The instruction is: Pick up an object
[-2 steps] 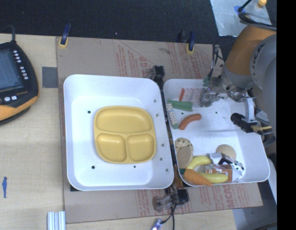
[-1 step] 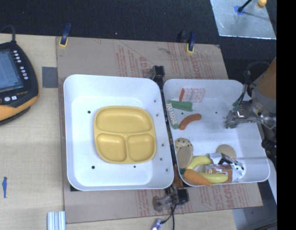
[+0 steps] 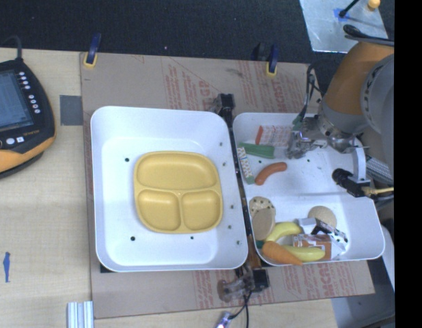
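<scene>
Sausage (image 3: pixel 270 173) just left below hand (image 3: pixel 298 144)

A tray (image 3: pixel 178 190) lies in the left bin (image 3: pixel 108 183). In the right bin (image 3: pixel 364 221), a sausage (image 3: pixel 270 173) lies upper left, bananas (image 3: pixel 293 241) lower centre. A pendant (image 3: pixel 16 118) sits far left.

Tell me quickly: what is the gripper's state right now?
Gripper: cannot be told; it sits low in the right bin, beside the green item.

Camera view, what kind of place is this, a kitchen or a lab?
Most likely a robotics lab bench: a robot arm reaches over two white bins, toy food fills one, and a control pendant sits alongside.
</scene>
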Available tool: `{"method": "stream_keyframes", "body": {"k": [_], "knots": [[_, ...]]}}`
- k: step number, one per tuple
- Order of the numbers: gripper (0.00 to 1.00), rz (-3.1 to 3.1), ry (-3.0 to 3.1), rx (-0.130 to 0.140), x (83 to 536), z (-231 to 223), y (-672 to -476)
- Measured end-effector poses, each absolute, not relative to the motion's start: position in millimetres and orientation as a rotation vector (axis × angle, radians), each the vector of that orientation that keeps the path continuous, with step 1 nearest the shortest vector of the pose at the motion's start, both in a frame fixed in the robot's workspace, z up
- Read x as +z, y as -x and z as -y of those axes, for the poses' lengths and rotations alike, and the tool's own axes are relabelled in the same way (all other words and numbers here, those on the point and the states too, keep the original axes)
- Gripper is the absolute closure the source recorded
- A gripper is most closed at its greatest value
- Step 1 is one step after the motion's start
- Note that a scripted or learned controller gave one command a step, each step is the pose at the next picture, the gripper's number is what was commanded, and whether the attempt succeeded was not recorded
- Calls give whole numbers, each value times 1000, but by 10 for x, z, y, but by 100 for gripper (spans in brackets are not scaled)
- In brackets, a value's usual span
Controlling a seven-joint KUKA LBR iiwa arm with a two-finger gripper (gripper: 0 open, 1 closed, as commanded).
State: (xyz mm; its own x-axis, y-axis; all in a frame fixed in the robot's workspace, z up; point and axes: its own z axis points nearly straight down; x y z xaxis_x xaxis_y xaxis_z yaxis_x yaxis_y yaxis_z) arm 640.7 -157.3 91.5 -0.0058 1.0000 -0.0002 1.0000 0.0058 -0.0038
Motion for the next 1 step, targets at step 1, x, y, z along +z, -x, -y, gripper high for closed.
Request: {"method": "stream_keyframes", "body": {"k": [1], "knots": [[0, 2223, 2218, 2, 921, 2125, -6561]]}}
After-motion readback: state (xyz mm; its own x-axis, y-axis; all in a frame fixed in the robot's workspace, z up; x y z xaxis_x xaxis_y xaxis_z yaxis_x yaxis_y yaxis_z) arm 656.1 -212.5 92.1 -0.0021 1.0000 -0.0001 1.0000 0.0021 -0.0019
